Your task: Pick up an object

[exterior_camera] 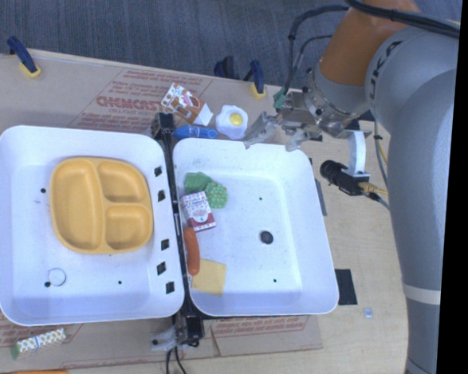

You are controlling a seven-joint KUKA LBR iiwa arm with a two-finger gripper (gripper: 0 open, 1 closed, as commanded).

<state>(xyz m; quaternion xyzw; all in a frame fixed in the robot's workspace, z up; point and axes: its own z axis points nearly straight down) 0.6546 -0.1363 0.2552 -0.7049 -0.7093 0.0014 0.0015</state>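
Grey arm (409, 194) looms over cardboard-covered bench (128, 95); tool (274, 133) released above right bin (298, 179) rim.

The arm's jaws hang over the right bin (315, 228)'s far rim, near a fried egg toy (233, 120).

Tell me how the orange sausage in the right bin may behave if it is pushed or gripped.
The orange sausage looks round and long, so it would probably roll sideways. It lies against the bin's left wall, touching the yellow slice, so the jaws may have little room there.
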